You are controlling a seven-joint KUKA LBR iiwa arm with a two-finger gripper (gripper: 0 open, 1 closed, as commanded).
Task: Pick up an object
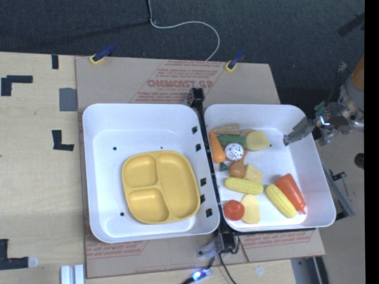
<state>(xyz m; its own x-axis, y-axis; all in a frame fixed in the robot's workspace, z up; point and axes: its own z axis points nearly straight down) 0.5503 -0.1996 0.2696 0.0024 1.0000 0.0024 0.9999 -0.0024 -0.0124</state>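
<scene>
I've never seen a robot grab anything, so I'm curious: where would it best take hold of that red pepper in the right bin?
Probably across the middle of the red pepper, coming straight down. It lies flat and slanted beside the corn cob, so the fingers should close across its narrow width, one slipping between pepper and corn, the other on the side facing the bin wall.

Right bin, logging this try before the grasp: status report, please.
Gripper above right bin's upper right rim, nothing visibly held. Toy food untouched; red pepper and yellow corn cob nearest. Path clear.
</scene>
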